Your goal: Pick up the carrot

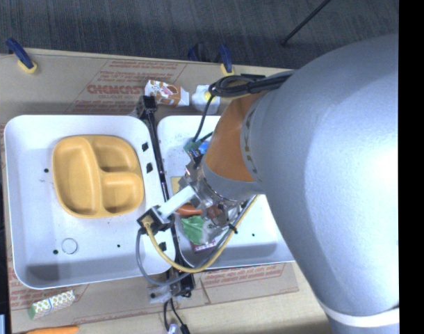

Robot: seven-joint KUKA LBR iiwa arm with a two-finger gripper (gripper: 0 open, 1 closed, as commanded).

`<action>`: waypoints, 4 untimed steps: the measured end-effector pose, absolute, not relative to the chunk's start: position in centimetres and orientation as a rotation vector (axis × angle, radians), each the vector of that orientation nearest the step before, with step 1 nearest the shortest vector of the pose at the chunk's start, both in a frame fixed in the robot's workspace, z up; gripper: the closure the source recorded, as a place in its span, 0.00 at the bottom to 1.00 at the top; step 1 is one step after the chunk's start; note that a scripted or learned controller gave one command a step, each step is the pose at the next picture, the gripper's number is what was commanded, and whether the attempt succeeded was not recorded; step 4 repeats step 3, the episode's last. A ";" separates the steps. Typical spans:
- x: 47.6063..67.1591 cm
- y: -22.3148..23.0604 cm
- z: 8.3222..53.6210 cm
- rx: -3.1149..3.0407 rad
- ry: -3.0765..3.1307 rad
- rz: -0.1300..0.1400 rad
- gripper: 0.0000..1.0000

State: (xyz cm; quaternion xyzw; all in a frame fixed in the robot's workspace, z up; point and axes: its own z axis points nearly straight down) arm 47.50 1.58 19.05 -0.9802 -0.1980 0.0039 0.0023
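Grey arm w/ orange band reaches from the right down into the right bin, wrist covering most of it; tool sits low over a cluttered spot, can't tell its state. Carrot shows as an orange sliver just beside the tool, next to a green item. Left bin holds a yellow divided tray, well apart from the arm.

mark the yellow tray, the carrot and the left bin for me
yellow tray (pixel 97 175): camera view, on the divider between its compartments.
carrot (pixel 189 210): camera view, on the orange bit visible under the arm's wrist.
left bin (pixel 31 256): camera view, on its bare white floor near the front corner.
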 end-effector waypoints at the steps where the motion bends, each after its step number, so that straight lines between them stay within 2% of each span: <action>1: 51.8 -1.1 19.1 -3.122 -0.327 0.008 0.00; 4: 52.4 -0.1 19.1 -3.122 -0.326 0.006 0.00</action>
